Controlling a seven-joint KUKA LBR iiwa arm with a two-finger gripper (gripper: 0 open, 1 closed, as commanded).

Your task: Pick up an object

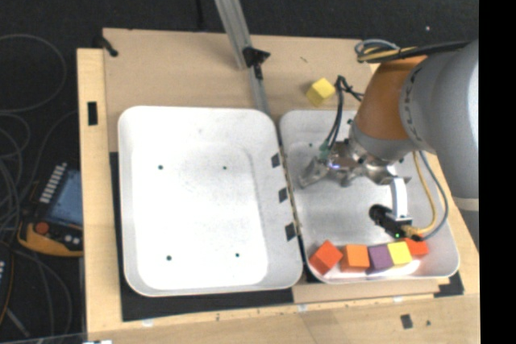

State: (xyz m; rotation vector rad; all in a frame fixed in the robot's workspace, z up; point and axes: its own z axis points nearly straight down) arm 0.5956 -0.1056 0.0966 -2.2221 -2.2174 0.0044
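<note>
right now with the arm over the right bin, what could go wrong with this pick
1. The gripper hangs over bare floor of the right bin, while the blocks line its near edge: orange block, purple block, yellow block. It may close on nothing.
2. Those blocks touch in a row against the wall, so grabbing one may jam.
3. A yellow cube lies outside the bins.

Robot lab: bench (161,68), bins (193,197), cables (32,133).
</note>
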